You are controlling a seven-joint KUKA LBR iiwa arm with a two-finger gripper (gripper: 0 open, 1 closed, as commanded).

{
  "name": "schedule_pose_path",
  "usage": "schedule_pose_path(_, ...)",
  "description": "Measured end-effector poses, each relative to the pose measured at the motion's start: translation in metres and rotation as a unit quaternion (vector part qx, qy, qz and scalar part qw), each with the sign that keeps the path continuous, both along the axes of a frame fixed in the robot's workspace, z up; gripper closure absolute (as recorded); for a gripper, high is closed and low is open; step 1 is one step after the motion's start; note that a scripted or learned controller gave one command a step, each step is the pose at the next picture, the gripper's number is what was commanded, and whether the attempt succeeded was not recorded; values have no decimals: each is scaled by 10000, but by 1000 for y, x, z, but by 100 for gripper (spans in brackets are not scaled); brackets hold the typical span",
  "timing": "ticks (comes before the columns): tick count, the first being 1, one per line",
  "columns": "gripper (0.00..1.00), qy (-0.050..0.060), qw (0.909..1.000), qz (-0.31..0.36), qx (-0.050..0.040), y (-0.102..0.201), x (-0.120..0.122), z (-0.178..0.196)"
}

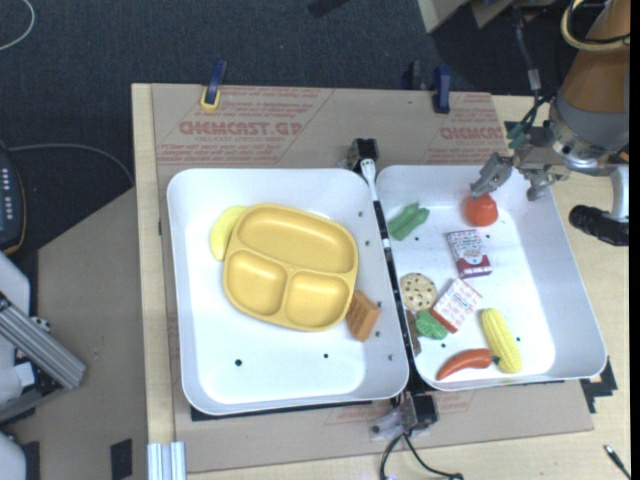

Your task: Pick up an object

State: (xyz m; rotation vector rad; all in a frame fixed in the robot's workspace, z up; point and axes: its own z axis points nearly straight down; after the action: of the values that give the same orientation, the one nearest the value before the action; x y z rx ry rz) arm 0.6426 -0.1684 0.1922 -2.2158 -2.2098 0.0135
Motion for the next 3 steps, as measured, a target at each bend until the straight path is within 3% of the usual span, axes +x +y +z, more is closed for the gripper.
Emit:
schedule_pose_path(1, 0, -78, 10000, 15, -14, 0, 3, 10)
schedule_pose_path(3, 0, -48, 10000, 17, -7, 7, 8, -80)
